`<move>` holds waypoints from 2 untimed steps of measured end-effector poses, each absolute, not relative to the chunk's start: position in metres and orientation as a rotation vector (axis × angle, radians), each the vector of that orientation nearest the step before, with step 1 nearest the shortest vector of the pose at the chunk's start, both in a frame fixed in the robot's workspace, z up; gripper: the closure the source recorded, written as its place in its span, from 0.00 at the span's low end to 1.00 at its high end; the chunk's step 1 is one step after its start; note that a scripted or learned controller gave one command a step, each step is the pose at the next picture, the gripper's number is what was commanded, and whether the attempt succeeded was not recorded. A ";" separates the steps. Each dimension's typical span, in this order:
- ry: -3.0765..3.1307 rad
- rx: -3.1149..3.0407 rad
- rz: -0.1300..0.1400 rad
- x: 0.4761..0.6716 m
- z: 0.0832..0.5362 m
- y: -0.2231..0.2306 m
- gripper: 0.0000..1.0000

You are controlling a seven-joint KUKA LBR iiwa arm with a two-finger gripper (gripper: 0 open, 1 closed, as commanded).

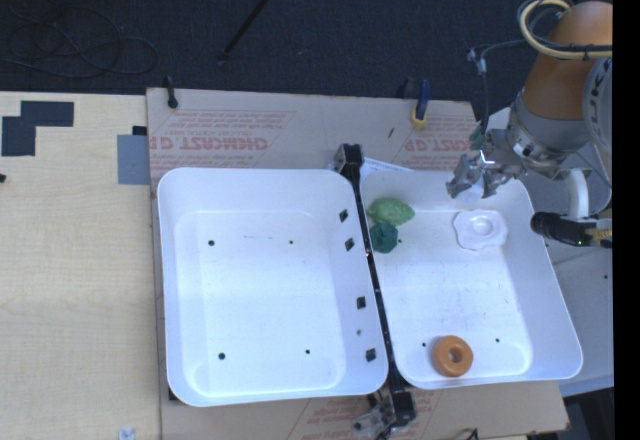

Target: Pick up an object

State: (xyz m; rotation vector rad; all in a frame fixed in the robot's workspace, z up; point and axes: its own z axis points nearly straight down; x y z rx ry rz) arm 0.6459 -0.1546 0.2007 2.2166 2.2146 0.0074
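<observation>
Orange ring (452, 356) lies nearest the lens, flat on the floor of the right bin (560, 328), close to its near wall. Farther back in that bin: a light green soft piece (392, 211) and a darker teal lump (384, 236), touching each other, hard against the divider. White disc-like thing (478, 229) sits at the back right, pale on pale, shape hard to read. Left bin (180, 228) has dark dots on its floor, apparently holes or marks.

Tool (478, 180) hangs over the back edge of the right bin, just behind the white disc. Nothing visible between its fingers; whether they are spread or closed, cannot tell at this size.

Judged step: approach, no object picked yet. Next move calls for choosing a target, likely the white disc as nearest, then lining up above it and descending.

Arm is cut off at the right; clutter at the counter's near edge is unclear.
</observation>
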 end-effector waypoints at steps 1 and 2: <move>2.225 2.224 -0.008 0.643 0.101 -0.144 1.00; 2.226 2.228 -0.010 0.642 0.108 -0.144 1.00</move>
